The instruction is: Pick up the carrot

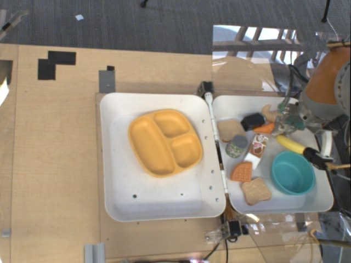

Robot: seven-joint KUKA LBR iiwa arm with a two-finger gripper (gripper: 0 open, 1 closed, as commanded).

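Camera view showed a yellow divided plastic plate [164, 142] in the left white bin [120, 201]. In the right white bin [323, 201], the small orange toy carrot [264, 128] lay beside a black block [252, 120]. It looked light, stiff and slick, best pinched across its middle. The hand [286, 123] hovered just beside it; its opening could not be told.

You're looking at a robotics lab. A plywood bench [55, 163] stands on grey carpet [109, 15]; black marker patches [55, 64] are on its far-left part, loose cables [230, 240] at its near edge.
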